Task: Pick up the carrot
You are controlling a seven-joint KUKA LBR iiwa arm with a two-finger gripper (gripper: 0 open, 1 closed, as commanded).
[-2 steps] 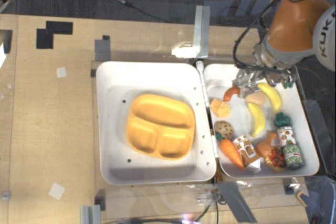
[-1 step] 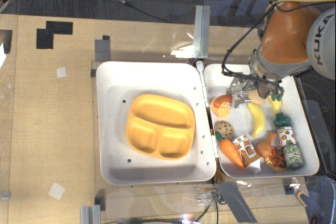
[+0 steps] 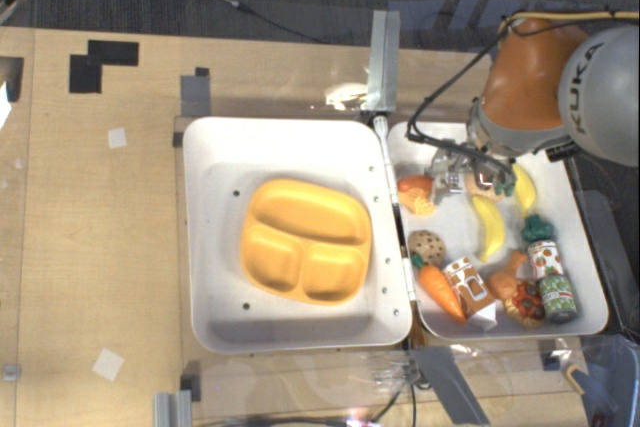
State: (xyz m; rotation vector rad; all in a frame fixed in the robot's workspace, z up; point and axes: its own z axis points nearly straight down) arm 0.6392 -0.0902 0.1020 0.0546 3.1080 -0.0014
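The carrot (image 3: pixel 437 288), orange with a green top, lies in the right bin (image 3: pixel 590 310) near its front left corner, pointing toward the front. It rests beside a small patterned box (image 3: pixel 468 282) and just in front of a cookie (image 3: pixel 426 244). My gripper (image 3: pixel 466 174) hangs over the back part of the same bin, well behind the carrot and apart from it. It hovers between an orange fruit piece (image 3: pixel 416 194) and a banana (image 3: pixel 490 226).
The right bin also holds a second banana (image 3: pixel 524 188), a green vegetable (image 3: pixel 537 228), a bottle (image 3: pixel 551 281) and a brown item (image 3: pixel 506 282). A yellow divided plate (image 3: pixel 300 240) sits in the left bin (image 3: pixel 215 215). A raised wall (image 3: pixel 392 215) separates the bins.
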